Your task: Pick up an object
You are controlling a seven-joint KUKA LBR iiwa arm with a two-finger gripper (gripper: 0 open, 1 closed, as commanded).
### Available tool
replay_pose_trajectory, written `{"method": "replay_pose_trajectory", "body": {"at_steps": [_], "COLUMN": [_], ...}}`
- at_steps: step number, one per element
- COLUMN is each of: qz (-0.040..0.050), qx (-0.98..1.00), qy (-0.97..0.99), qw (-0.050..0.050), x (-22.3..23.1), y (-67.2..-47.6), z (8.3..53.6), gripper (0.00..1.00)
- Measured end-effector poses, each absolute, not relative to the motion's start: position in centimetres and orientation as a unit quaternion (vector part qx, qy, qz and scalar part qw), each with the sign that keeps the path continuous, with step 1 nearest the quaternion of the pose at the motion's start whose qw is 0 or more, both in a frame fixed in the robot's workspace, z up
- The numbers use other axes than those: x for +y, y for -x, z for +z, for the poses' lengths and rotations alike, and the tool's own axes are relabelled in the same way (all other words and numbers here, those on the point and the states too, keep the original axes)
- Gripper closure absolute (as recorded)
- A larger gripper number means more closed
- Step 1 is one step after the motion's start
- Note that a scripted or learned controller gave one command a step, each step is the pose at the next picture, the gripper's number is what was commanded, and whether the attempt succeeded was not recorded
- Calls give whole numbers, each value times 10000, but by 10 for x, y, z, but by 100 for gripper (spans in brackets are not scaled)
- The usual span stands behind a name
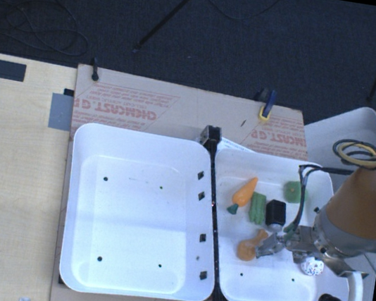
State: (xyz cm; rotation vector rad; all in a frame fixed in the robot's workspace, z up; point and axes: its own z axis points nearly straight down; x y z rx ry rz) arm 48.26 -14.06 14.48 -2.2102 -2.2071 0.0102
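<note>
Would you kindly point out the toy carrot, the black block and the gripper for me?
toy carrot [245,190], camera view, middle of its orange body
black block [275,212], camera view, its top face
gripper [268,245], camera view, between its fingertips

We see a grey arm [346,230] with an orange band [368,185], yellow-black cables [357,149] looped on top — and pale metal jaws at its tip.

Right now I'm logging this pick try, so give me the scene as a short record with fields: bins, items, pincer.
left bin: white, shallow
right bin: white, holds all items
items: carrot, green block, black block, green lump, tan piece, white ball
pincer: low in right bin, beside tan piece
arm: reaches in from the right
</note>
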Motion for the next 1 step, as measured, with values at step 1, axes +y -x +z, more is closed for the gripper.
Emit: {"method": "replay_pose_trajectory", "body": {"at_steps": [1], "qz": [-18], "qx": [-7105], "qy": [7037], "qw": [13], "x": [-49], "y": [-497], "z": [189], "gripper": [0]}}
